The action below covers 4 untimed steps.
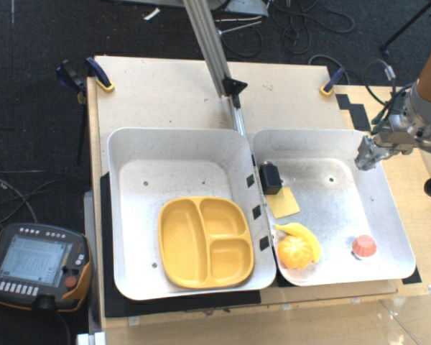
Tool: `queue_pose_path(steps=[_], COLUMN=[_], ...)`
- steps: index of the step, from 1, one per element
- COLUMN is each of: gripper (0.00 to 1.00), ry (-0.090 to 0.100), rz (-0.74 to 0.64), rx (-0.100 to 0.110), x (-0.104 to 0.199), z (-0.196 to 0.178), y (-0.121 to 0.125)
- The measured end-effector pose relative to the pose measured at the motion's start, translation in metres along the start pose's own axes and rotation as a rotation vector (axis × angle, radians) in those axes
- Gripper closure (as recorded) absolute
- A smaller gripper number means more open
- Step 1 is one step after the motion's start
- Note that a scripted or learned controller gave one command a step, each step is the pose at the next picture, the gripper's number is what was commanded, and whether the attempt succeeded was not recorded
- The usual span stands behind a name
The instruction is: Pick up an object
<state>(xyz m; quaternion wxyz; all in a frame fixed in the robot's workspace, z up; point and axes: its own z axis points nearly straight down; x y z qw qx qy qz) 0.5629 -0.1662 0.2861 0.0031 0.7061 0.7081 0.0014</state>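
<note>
Dark carpet strewn with cables surrounds a pale bench (165,85); two shallow white bins sit side by side on it, with a slanted metal pole (208,38) rising from the far side between them and a handheld control tablet (36,264) lying on the floor at the near left.

Lying in the left bin (129,157) is a yellow divided plate (205,241), towards its near side; the right bin (373,192) holds several small things; a small black box (270,177) stands at its left wall, with a flat yellow square (284,203) touching it on the near side; nearer still, in the near left corner, an orange (295,253) rests against a banana (302,233) that curves around its far and right sides; a small pink cup (364,246) sits apart from these, near the bin's near right edge.

At the right, the arm enters the scene, and the gripper (366,155) hangs over the far right part of the right bin, beside its right wall; whether its fingers are apart or together I cannot tell, and nothing is seen between them; the pink cup lies nearest to it, on the near side, well apart; the orange and banana lie further off to the near left, and the black box and yellow square off to the left across the bin floor.
</note>
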Motion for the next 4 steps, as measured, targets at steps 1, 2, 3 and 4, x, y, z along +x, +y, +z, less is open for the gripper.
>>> queue_pose_path(steps=[1, 2, 3, 4], gripper=[1.00, 1.00, 1.00, 1.00], ry=[0.004, 0.004, 0.004, 0.005], rz=[-0.006, -0.006, -0.005, -0.006], rx=[0.007, 0.008, 0.009, 0.007], x=[0.064, 0.114, 0.173, 0.232], z=[0.009, 0.027, 0.040, 0.034], y=[0.001, 0.005, 0.012, 0.010])
